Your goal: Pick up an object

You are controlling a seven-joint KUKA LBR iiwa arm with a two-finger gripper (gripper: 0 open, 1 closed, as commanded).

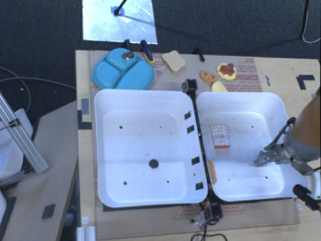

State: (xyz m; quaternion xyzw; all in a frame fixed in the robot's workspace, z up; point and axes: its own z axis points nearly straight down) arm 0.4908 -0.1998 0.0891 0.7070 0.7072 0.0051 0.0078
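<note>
No text reads clearly anywhere. The small box [220,136] in the right bin [271,104] has red-and-white print with lines of lettering, too small to make out. Red printing on the cardboard sheet [249,76] behind the bins, near the round toy [226,71], looks like block letters but stays illegible; a blue mark [267,80] beside it can't be read either.

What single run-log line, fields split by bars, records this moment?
gripper low in right bin, right side | small box apart, nearer divider | left bin: dark disc | nothing seen held
</note>
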